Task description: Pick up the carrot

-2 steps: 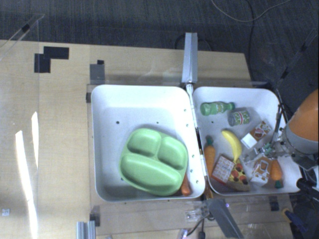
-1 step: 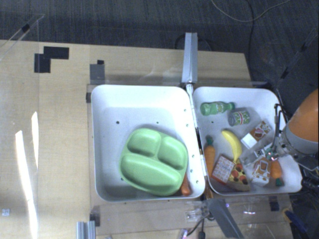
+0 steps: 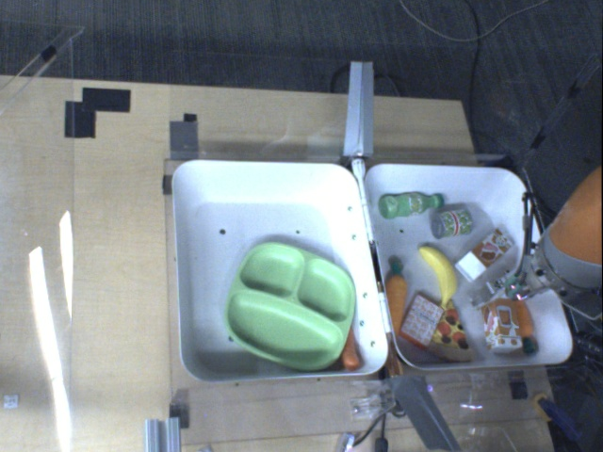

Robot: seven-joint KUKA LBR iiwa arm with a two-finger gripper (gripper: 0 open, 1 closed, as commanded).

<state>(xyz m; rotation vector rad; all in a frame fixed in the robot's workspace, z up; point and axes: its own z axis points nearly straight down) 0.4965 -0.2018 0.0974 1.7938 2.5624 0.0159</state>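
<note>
**A:** Where is the carrot?

**B:** The orange carrot with a green top [image 3: 397,293] lies in the right-hand shallow white bin [image 3: 509,181], against that bin's left wall, roughly halfway down it, green end toward the far edge. A yellow plastic banana [image 3: 437,271] lies just beside it on the right, and a small flat box printed with red and orange pictures [image 3: 421,320] sits at its near end.

**A:** And the arm?

**B:** The grey arm with the orange band [image 3: 577,224] comes in over the right bin's right edge. Its gripper [image 3: 509,286] is low over the near right part of that bin, above a small orange and white carton [image 3: 504,327], well apart from the carrot.

**A:** Fingers spread or closed?

**B:** I cannot tell; they are too small and cluttered to read.

**A:** What else is in that bin?

**B:** A green plastic bottle [image 3: 410,203] lying near the far left corner, and a small can with a red and green label [image 3: 452,221] beside it.

**A:** The other bin?

**B:** The left-hand white bin [image 3: 203,252] holds a light green compartmented plastic tray [image 3: 291,303], turned upside down, toward its near right corner. A small orange piece [image 3: 350,355] shows at that corner, just past the tray's edge.
</note>
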